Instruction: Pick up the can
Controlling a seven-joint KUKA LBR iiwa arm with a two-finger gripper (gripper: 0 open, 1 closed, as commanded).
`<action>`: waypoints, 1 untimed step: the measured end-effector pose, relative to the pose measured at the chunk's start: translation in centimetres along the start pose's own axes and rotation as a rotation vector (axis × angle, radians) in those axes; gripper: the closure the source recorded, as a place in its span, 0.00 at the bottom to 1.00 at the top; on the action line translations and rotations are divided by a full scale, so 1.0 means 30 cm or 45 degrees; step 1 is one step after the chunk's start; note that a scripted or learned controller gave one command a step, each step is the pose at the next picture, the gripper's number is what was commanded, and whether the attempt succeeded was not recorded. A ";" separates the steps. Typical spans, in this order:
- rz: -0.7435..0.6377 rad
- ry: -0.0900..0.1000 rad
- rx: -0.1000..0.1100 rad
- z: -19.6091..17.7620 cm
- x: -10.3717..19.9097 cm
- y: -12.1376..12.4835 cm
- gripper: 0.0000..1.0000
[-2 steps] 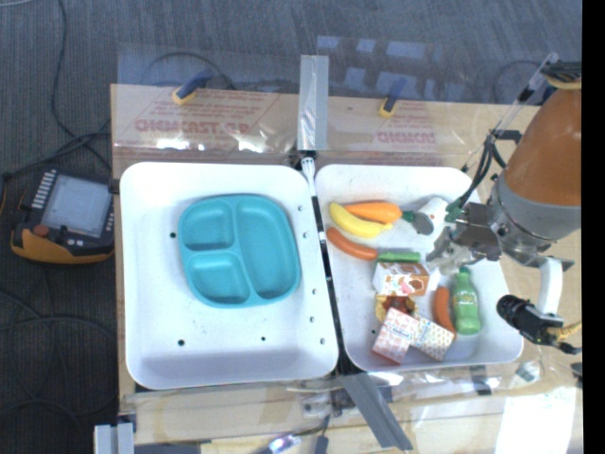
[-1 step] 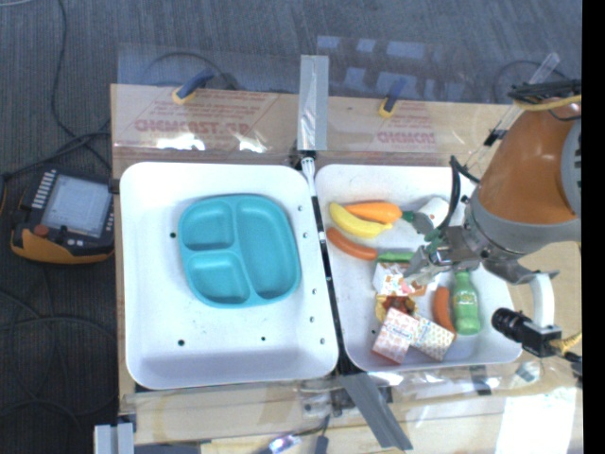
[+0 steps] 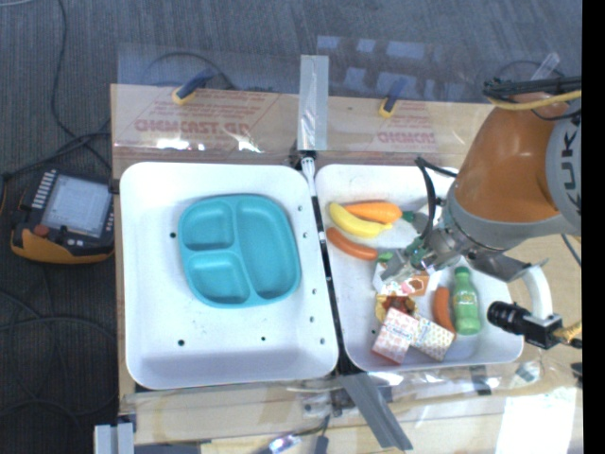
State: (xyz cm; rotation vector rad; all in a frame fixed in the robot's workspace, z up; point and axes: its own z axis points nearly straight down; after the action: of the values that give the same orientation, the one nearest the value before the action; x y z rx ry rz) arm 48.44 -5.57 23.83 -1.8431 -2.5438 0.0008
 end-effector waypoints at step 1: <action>-0.254 0.001 0.001 0.036 0.061 0.019 1.00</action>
State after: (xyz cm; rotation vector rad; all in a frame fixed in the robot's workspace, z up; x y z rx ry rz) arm 48.42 -3.65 22.75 -1.5802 -2.7140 0.0012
